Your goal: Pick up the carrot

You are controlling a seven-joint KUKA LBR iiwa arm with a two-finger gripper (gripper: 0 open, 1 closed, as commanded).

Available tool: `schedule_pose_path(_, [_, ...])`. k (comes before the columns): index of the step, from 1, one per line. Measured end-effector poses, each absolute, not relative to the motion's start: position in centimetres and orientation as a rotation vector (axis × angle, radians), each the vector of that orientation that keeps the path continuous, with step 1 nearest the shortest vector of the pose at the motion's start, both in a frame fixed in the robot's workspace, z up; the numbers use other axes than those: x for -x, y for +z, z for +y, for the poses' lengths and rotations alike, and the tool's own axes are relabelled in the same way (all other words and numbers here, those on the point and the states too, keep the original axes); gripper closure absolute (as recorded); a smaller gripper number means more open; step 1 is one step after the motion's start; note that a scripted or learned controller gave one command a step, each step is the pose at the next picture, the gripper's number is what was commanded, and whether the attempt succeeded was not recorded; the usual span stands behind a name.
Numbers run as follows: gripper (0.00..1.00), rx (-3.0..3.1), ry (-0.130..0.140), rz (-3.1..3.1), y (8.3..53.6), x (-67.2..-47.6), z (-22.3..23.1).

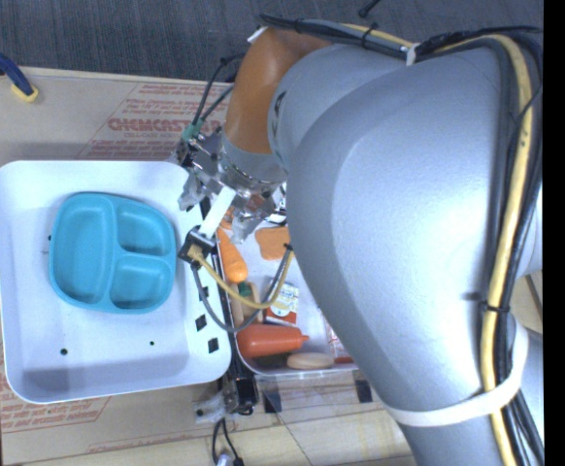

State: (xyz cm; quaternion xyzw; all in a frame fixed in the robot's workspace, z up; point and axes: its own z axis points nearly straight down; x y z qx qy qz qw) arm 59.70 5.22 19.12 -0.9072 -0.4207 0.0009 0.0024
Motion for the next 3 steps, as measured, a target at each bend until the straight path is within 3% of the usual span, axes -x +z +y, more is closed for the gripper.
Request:
schedule_pose_path(1, [0.0, 3.0, -0.011, -0.93, 33.7, -63.8, 5.8])
schedule_pose_path(2, [0.0, 3.049, 0.03, -0.737, 18.4, -64.3, 3.8])
schedule_pose_path(3, [0.0, 3.059, 0.011, -0.701, 19.0, -63.7, 7.1])
